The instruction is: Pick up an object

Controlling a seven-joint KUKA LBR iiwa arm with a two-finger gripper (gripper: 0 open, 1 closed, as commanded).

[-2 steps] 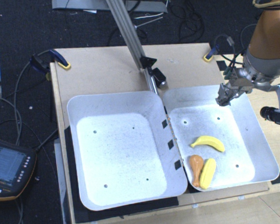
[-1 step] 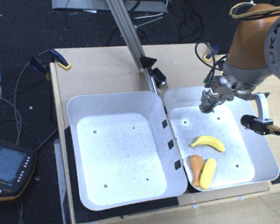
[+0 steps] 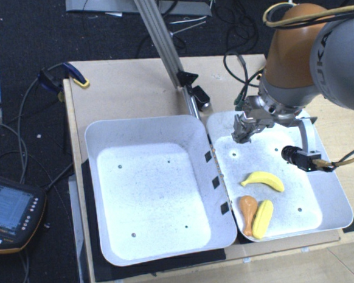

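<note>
Bench [image 3: 130, 89] bears two white bins [image 3: 150, 182] [image 3: 316, 209].

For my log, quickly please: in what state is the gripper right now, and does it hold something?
Gripper: above the right bin, far end; open or closed cannot be told; nothing seen in it.

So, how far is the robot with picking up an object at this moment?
Nothing looks picked up yet. The banana, the orange piece and the yellow piece beside it all lie on the floor of the right bin. The gripper is above the far part of that bin, apart from all three. What is left: to come down on one object, to close on it and to lift it.
</note>
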